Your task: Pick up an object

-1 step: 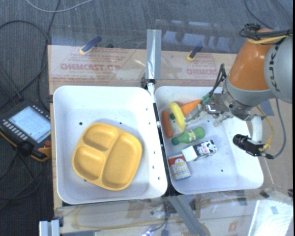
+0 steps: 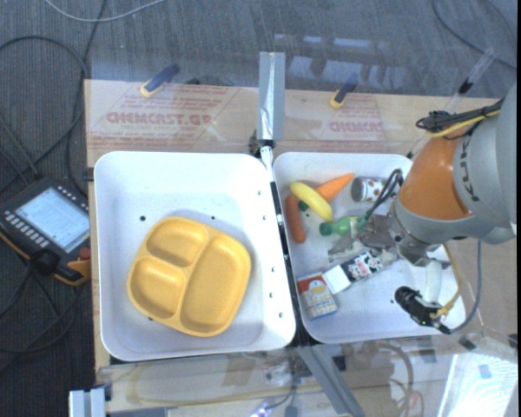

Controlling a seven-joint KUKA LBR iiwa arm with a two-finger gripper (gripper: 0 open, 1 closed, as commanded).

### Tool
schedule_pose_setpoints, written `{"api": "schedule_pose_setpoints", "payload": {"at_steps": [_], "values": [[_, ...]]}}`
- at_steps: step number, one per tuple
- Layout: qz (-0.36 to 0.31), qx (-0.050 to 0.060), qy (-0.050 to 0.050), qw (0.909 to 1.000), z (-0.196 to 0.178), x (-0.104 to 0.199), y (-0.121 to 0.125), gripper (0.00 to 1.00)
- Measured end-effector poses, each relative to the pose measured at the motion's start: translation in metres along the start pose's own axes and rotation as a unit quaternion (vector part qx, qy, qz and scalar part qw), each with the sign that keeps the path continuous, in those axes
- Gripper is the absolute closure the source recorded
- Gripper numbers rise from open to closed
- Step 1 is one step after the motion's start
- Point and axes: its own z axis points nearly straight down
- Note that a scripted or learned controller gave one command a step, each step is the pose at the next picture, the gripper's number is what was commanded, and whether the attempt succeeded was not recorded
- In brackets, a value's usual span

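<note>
Two shallow white bins sit side by side on the worktop (image 2: 104, 129), a pale board printed with faded red lettering. The left bin (image 2: 122, 181) holds a yellow compartment tray (image 2: 189, 274), lying flat with three hollows facing up. The right bin (image 2: 365, 320) carries a scatter of small things: a yellow banana (image 2: 311, 200) near the top, an orange carrot (image 2: 336, 185) just beside it, a second, darker carrot (image 2: 294, 219) along the dividing wall, a green bottle (image 2: 341, 226) between them and the arm, a small can (image 2: 367, 188) lying on its side near the top edge, a small red-and-white box (image 2: 317, 295) lower down, and a white-and-black packet (image 2: 352, 272) next to it.

Around the worktop is dark grey carpet (image 2: 61, 50) with loose cables trailing over it. A handheld control pendant (image 2: 45, 224) with a lit screen lies on the floor to the left.

The grey arm (image 2: 469, 189) with its orange band comes in from the right, bent down over the right bin. The gripper (image 2: 371, 244) is low among the objects, close to the green bottle and the packet. I cannot tell whether the fingers are open or closed, nor whether anything is between them.
</note>
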Motion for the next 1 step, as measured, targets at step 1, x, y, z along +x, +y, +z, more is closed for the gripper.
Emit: {"api": "schedule_pose_setpoints", "payload": {"at_steps": [1], "values": [[0.0, 0.002, -0.001, 1.0, -0.008, -0.0003, -0.0005, 1.0]]}}
